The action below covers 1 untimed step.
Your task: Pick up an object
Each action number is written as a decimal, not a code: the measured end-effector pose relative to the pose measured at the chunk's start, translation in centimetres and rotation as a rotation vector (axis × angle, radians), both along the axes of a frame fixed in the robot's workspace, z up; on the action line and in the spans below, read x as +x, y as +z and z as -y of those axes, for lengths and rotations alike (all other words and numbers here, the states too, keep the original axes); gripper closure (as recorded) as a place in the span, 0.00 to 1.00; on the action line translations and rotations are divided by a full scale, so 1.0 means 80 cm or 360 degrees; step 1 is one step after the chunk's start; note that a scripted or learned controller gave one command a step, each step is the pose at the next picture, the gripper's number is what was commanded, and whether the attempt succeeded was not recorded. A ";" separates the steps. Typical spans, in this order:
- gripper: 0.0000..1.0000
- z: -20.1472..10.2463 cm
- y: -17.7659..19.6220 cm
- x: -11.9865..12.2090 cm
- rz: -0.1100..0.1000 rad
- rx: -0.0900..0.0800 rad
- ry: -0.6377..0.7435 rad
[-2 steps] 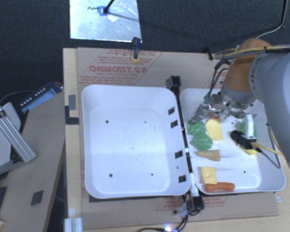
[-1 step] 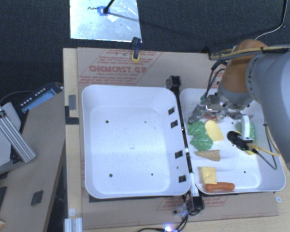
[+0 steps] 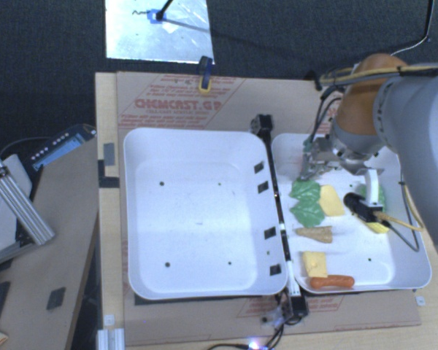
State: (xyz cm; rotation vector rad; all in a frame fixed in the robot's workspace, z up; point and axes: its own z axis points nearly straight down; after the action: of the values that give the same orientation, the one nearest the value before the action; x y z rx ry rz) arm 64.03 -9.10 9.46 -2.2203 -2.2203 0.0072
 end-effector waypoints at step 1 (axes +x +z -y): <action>1.00 -0.032 0.118 -0.109 0.0009 0.0006 0.0002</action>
State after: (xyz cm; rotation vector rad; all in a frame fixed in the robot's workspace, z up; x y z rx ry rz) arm 55.30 -6.58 18.93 -2.2197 -2.2225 -0.0035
